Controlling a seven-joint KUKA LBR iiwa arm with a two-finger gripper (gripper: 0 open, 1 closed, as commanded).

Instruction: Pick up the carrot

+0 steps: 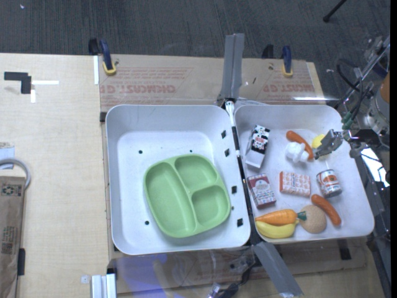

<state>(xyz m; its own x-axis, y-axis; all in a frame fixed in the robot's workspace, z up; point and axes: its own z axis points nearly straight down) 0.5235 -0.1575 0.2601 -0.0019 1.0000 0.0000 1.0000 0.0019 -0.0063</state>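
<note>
The only writing that can be made out is large red lettering, printed upside down across the cardboard sheet [205, 82] that lies on the bench [49, 160] behind the two bins; the letters are too blurred to spell with confidence. Small labels on the packages in the right bin [366, 219] cannot be read: a black-and-white carton [258, 145], a red-and-white box [262, 190], a pale orange-patterned packet [294, 183] and a can with a red and white label [329, 183]. The jaws [329, 143] sit over the far right part of the right bin, just beside a small yellow item [318, 141] and near a white piece with an orange sausage-shaped piece [299, 146]; whether they are released or clenched cannot be told, and nothing can be seen grasped between them. The carrot [279, 216] lies on its side near the front wall of the right bin, its green end pointing right, touching a banana [277, 230] just in front of it and close to a tan round item [313, 220]. An orange-red sausage [327, 208] lies just right of that. The carrot is well apart from the jaws. The left bin [124, 135] holds a green divided plate [186, 195] with three compartments.
</note>
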